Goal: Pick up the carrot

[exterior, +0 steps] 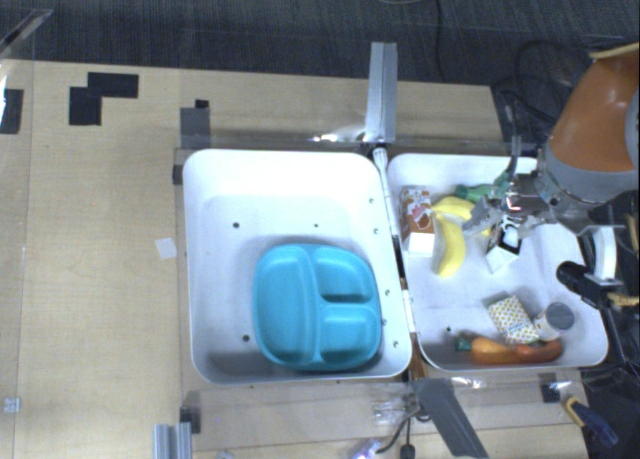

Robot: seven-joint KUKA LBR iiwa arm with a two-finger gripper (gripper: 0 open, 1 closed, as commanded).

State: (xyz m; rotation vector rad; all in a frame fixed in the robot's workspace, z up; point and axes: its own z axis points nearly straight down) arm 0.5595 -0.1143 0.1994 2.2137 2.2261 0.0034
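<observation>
The carrot point(515, 350) is orange with a dark green stub at its left end. It lies flat along the front wall of the right bin point(590, 352). My gripper point(503, 230) hangs over the upper middle of that bin, just right of a yellow banana point(449, 240). It is well behind the carrot and apart from it. Nothing shows in its grasp.
The right bin also holds a brown snack packet point(416, 211), a green item point(478, 191) behind the banana, a patterned sachet point(510, 317) and a small grey round object point(558, 318) close behind the carrot. A blue divided plate point(318, 305) sits in the left bin point(230, 197).
</observation>
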